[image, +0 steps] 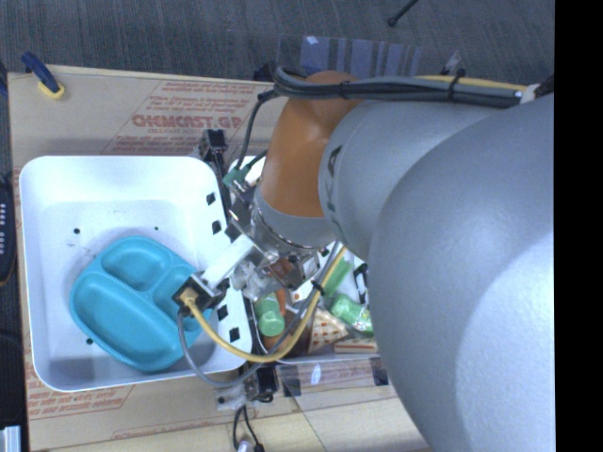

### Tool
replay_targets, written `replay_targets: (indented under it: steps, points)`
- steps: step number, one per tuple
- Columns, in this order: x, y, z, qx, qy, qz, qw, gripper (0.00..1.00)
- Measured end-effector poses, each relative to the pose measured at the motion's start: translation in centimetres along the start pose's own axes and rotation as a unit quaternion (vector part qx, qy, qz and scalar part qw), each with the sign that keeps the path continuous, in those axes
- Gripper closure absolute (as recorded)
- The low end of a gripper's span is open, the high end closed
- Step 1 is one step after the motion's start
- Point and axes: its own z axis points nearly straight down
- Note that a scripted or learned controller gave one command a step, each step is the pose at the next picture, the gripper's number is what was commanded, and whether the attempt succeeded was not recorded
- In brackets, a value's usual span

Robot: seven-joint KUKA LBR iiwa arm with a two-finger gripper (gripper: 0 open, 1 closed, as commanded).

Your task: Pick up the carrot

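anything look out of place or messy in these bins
Nothing looks spilled or broken. The blue divided tray lies at a slant in the left bin. The arm hangs low over the right bin, hiding most of its jumble of toys.

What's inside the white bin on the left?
A blue tray with compartments lies in the left bin. The arm covers most of the other bin, so much of what's there, beyond some green toys, is hidden.
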Motion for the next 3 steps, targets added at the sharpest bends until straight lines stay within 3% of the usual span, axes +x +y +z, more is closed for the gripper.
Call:
replay_targets:
  steps: [2,3]
  points:
    - [0.01,-0.36,-1.72,0.006,-0.007,-0.019,0.9998,1.0]
    - [0.01,-0.38,-1.71,0.006,-0.007,-0.019,0.9998,0.0]
